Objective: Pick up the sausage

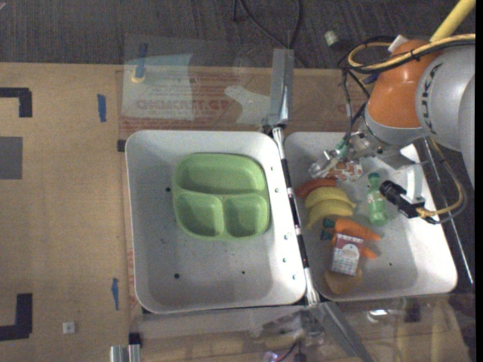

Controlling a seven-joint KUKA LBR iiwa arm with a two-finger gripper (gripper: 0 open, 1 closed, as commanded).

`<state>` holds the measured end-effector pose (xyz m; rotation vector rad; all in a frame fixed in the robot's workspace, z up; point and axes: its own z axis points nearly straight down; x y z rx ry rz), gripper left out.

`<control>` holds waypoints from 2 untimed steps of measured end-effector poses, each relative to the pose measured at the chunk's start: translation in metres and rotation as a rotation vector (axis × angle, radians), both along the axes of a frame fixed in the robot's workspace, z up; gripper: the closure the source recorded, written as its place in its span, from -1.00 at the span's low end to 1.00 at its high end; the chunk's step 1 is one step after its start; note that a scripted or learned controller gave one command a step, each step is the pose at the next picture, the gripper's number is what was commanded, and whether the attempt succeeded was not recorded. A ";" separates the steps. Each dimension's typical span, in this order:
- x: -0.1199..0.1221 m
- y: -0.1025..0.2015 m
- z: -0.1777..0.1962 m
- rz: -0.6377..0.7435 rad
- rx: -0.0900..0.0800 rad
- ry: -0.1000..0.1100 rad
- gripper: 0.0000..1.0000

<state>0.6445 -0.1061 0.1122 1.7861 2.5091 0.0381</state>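
1. The gripper [337,155] hangs in the upper right of the frame, over the top left corner of the right bin [434,274]. It sits low under the grey arm [445,89] with its orange band. Whether it is wide or narrow I cannot tell; nothing is seen held in it.
2. Just below the gripper lies a small patterned packet [349,173]. Below that, by the bin's left wall, is a reddish curved piece that I take to be the sausage [317,186], partly tucked under a banana [330,197]. It is small and half hidden, so I am not certain.
3. By its look the sausage is a light toy, smooth and rounded, likely to slip or roll if pinched off centre. The exposed upper left end looks the best hold, taken across its short width, away from the banana.
4. Further out lie a second banana [327,214], a carrot [357,230], a green bottle [376,202], a small carton [346,254] and a brown round piece [343,281]. All are crowded together, so a neighbour could get nudged.
5. In the left bin [151,262], mid frame, sits a green divided plate [221,195].
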 end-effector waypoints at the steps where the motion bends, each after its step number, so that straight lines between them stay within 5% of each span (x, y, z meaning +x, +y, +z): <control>1: -0.001 0.000 0.000 0.008 0.000 0.001 -1.00; 2: 0.002 -0.002 -0.001 0.079 -0.005 0.005 -1.00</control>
